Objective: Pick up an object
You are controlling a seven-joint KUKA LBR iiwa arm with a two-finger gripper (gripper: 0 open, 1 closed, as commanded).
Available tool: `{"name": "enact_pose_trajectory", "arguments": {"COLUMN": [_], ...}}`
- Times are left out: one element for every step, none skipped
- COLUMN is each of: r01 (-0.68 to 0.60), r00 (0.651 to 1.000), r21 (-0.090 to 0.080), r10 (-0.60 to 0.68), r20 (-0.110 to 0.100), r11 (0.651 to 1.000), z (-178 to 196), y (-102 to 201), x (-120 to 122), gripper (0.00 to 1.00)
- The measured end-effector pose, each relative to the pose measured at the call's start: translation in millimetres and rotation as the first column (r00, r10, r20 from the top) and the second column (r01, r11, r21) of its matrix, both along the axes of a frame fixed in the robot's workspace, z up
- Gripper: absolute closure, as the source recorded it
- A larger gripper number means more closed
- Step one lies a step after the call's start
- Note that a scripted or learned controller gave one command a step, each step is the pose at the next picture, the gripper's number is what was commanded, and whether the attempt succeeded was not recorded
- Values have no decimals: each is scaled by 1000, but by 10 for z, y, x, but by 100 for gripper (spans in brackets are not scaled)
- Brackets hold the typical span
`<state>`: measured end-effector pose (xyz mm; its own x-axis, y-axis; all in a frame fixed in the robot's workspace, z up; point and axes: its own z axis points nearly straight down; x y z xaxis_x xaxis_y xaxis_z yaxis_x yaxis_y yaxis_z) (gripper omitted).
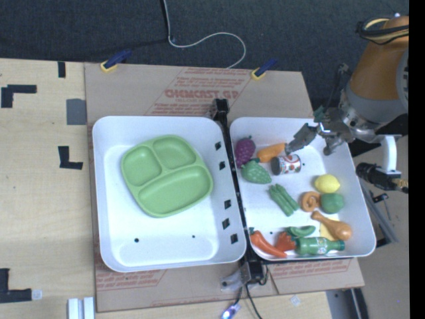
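Your gripper [297,143] hangs over the right bin [362,198], angled down toward the can [289,165], likely lining up a grasp. Its fingers look apart and hold nothing. The can lies on its side beside the carrot [271,153], long axis running left-right.

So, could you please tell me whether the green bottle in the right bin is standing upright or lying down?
Lying down: the green bottle rests on its side along the right bin's near wall.
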<state>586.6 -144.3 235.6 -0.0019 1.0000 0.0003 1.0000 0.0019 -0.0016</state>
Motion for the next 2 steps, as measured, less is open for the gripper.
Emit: {"name": "enact_pose_trajectory", "arguments": {"r01": [-5, -2], "r00": [1000, 1000], "r21": [2, 0], "r10": [5, 2], "r20": [6, -1], "r11": [1000, 1000], "z": [1012, 1047], "y": [551, 528], "x": [-740, -718], "gripper": [0, 100]}}
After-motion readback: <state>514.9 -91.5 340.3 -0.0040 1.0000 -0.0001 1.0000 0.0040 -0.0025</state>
